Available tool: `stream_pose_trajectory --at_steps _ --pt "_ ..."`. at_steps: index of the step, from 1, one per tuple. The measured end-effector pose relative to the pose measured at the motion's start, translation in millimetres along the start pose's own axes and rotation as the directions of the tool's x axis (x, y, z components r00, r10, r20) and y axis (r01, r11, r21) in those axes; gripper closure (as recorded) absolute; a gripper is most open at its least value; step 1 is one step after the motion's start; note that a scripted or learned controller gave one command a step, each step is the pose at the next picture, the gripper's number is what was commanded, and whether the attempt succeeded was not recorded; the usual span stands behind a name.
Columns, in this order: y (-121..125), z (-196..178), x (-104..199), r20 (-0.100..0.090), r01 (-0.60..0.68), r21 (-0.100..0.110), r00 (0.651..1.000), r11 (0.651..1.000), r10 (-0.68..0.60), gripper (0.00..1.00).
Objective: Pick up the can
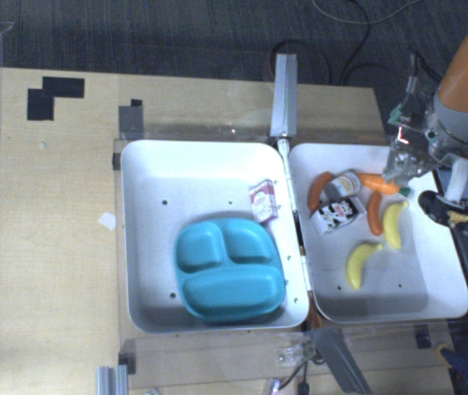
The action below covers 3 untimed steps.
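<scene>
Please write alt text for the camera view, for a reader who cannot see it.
The gripper hovers over the right bin, near a small can lying among carrots, two bananas and a carton. The left bin holds a blue tray.

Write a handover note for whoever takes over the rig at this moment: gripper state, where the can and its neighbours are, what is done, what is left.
Gripper: over the right bin's upper right corner, holding nothing visible.
Can: on its side in the right bin's upper left, against a black-and-white carton, an orange carrot beside it.
Two bananas lie lower down.
Left bin: blue divided tray, small packet.
Done: nothing. Left: reach the can, grasp, lift.
</scene>
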<state>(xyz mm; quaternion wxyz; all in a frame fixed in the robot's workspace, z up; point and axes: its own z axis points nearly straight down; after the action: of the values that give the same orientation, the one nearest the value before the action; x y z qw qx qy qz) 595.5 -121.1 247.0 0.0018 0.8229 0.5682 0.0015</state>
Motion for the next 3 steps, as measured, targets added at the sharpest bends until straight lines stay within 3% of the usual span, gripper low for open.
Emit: stream_pose_trajectory --at_steps 1,2,3 --pt "66 -59 -12 0.000 -0.114 -0.001 0.993 0.993 0.114 1.00" --pt "85 134 -19 -0.002 -0.121 -0.004 0.993 0.993 0.121 1.00" --pt "53 151 53 -0.001 -0.057 0.002 0.998 0.998 0.057 1.00"
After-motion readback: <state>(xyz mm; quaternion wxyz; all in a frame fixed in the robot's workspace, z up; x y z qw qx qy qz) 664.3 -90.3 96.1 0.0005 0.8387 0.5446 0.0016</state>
